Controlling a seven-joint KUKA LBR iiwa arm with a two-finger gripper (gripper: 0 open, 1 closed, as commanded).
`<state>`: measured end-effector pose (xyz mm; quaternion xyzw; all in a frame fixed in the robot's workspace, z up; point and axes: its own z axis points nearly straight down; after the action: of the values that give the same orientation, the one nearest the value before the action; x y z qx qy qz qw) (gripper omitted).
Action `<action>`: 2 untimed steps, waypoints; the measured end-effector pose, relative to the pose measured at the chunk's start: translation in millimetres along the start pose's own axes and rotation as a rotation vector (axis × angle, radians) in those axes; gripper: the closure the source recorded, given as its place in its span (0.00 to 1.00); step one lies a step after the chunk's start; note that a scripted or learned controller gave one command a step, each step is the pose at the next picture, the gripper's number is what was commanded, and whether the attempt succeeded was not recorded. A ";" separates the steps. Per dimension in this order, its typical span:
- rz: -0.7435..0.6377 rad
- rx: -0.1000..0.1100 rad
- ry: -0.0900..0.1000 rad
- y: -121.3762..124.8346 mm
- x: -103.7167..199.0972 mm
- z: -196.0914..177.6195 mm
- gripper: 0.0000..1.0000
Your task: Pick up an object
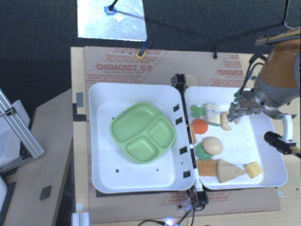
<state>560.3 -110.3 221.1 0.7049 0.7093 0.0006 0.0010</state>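
Observation:
The right bin (pixel 251 138) holds several toy foods. A pale curved piece (pixel 225 122) lies near its back, just below and left of my gripper (pixel 233 113), which hangs low over it. Left of that are a speckled white block (pixel 212 113), a small green piece (pixel 196 111) and a red round piece (pixel 200 126). Further forward lie a tan egg-shaped piece (pixel 212 145) on a green leaf shape (pixel 201 152), an orange block (pixel 207 167), a beige wedge (pixel 229 171) and a yellow cube (pixel 254 169). Nothing is seen lifted off the bin floor.
The left bin (pixel 103 107) carries a green divided plate (pixel 143 132). A black divider with clips (pixel 185 126) runs between the bins. A black part of the arm (pixel 277 142) sticks out over the right bin's right side. A shiny sheet (pixel 112 12) lies behind the bench.

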 end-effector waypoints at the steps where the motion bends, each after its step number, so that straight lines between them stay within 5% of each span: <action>1: -0.002 -0.001 0.001 25.3 46.1 4.2 1.00; 2: -0.003 -0.001 0.001 42.1 96.5 10.3 1.00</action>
<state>601.8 -13.6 210.8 0.7040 0.7102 0.0013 0.0008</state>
